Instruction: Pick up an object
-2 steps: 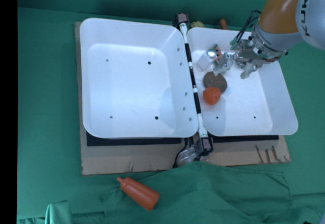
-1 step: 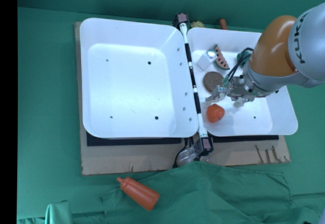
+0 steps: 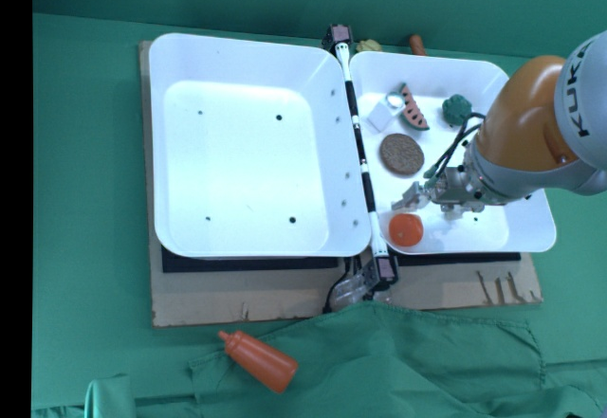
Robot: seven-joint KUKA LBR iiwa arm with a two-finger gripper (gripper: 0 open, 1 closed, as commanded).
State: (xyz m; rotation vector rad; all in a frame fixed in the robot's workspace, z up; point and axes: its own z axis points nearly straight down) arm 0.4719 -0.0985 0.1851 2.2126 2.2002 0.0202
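- Broadly, the table [image 3: 85, 170] is draped in green cloth, with a cardboard sheet [image 3: 190, 298] under two white bins set side by side.
- The left bin [image 3: 247, 146] has a bare white floor marked by a few small dark dots.
- The right bin [image 3: 493, 236] carries the objects, and the grey arm [image 3: 541, 132] with its orange band leans in over it from the right.
- The gripper [image 3: 414, 195] hangs low above the near-left part of the right bin; its fingers [image 3: 410, 197] stand slightly apart with nothing between them.
- An orange-red bottle [image 3: 258, 360] lies on the cloth in front of the bins.
- A brown round disc [image 3: 402, 154] lies mid-bin, just beyond the fingers.
- A red-orange ball [image 3: 406, 229] sits just beneath the fingers, near the front left corner, apart from them.
- A green lump [image 3: 456, 108], a watermelon slice [image 3: 412, 108] and a small white block [image 3: 379, 116] lie toward the far side.
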